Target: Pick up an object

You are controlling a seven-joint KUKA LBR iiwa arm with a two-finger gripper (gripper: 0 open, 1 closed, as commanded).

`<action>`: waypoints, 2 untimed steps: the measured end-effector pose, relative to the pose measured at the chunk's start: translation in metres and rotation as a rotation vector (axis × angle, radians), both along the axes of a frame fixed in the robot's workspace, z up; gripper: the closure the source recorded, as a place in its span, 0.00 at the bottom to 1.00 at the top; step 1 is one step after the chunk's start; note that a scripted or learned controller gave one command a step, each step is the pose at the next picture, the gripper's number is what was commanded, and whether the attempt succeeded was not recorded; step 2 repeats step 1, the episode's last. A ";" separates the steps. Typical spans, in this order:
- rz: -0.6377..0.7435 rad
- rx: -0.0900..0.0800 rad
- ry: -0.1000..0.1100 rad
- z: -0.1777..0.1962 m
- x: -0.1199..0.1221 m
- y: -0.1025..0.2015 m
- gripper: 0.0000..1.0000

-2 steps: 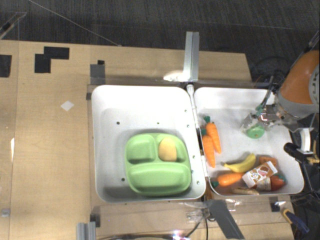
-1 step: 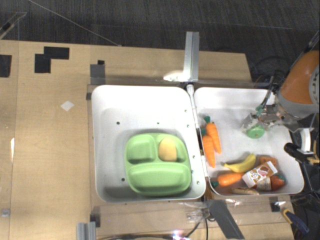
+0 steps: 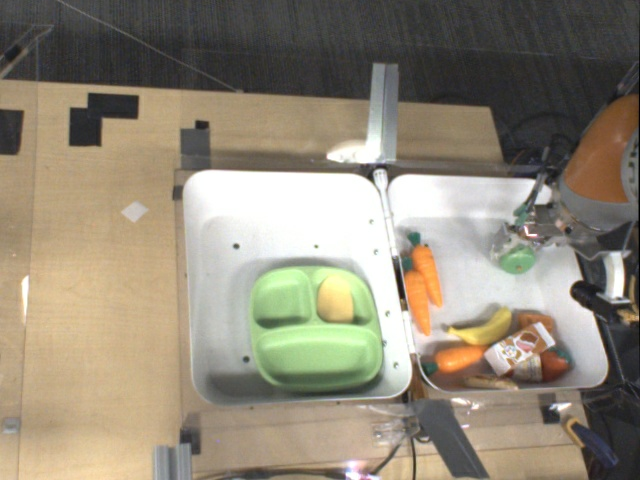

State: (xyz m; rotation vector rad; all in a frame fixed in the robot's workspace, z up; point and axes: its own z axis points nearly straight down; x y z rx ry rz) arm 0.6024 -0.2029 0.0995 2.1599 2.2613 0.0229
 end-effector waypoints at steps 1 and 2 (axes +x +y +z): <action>-0.012 -0.001 0.014 0.138 -0.056 0.084 1.00; -0.012 -0.001 0.014 0.138 -0.056 0.084 1.00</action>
